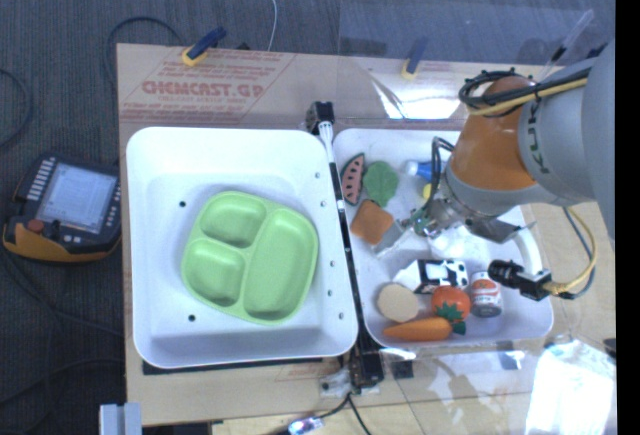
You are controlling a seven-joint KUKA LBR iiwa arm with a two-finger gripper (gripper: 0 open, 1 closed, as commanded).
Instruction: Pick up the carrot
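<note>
Carrot (417, 329) lies at right bin (530, 323) front edge, long axis approx. left-right, beside tomato (451, 303). Gripper (428, 220) sits farther back, above bin centre; grip state indeterminate.

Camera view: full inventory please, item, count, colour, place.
left bin: 1, white, bench left
divided plate: 1, green, inside left bin
right bin: 1, white, bench right
carrot: 1, orange, right bin near edge
tomato: 1, red, just above carrot
round cookie: 1, tan, left of tomato
small can: 1, red-white, right of tomato
watermelon slice: 1, red-green, right bin far left
green leafy piece: 1, beside watermelon slice
orange block: 1, below it
pendant: 1, floor left
arm: 1, grey-orange, over right bin
hand: 1, above bin middle
</note>
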